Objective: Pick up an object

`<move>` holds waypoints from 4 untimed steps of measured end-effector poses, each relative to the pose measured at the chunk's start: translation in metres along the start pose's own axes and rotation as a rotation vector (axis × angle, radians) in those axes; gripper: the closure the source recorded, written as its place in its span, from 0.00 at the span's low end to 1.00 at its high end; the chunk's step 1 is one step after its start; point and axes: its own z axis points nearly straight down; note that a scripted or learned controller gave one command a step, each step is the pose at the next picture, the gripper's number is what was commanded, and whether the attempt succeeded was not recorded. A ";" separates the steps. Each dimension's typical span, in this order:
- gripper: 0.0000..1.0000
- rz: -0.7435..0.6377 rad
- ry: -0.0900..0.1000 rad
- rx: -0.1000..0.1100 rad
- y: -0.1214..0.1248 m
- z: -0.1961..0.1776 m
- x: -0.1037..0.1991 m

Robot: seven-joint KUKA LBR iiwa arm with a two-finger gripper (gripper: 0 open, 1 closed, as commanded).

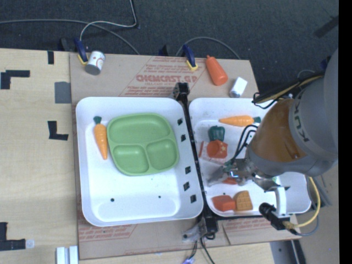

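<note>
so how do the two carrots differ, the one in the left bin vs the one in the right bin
The left carrot lies nearly upright in the picture, leaf end toward the top; the right carrot lies crosswise, leaf end toward the arm. The left carrot sits alone beside the green plate; the right carrot lies near the bin's far wall, above a green pepper and other toy food. The left one looks stubbier. Both are orange with green tops.
</note>
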 end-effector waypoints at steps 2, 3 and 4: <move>0.00 0.001 -0.002 -0.002 0.001 -0.010 -0.001; 0.00 0.000 0.000 0.001 0.043 0.000 0.001; 1.00 0.001 -0.003 0.000 0.043 -0.010 0.000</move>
